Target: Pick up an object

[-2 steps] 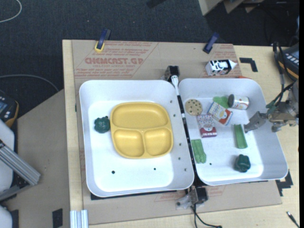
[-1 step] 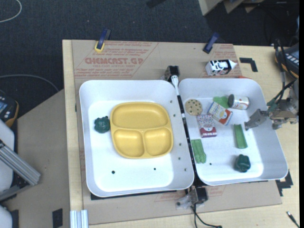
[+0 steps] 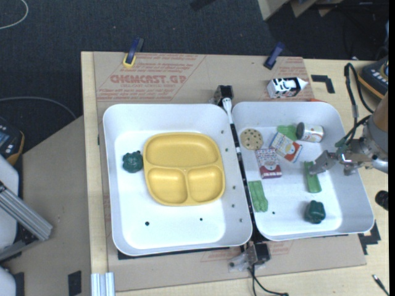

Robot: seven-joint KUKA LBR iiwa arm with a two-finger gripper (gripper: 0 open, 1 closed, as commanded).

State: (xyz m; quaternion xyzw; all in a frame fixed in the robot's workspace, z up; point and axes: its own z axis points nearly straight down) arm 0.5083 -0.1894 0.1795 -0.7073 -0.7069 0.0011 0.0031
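Pick not done. Gripper hung low in the right bin, over the upper end of a green stick; grip state unreadable, cannot tell. Nothing lifted; 1 grasp and lift remained.

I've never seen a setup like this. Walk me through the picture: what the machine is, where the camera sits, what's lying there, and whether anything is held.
The camera is fixed above a bench, looking down at a slant. The machine is a robot arm reaching in from the right; its gripper hangs over the right bin. I cannot tell whether it holds anything.

Two shallow white bins sit side by side. The left bin holds a yellow tray with three sections and a small dark green toy beside it. The right bin holds a cookie, a small carton, a can, a green strip, a green piece just under the gripper and a dark green lump. A black-and-white toy sits on the bench behind the bins.
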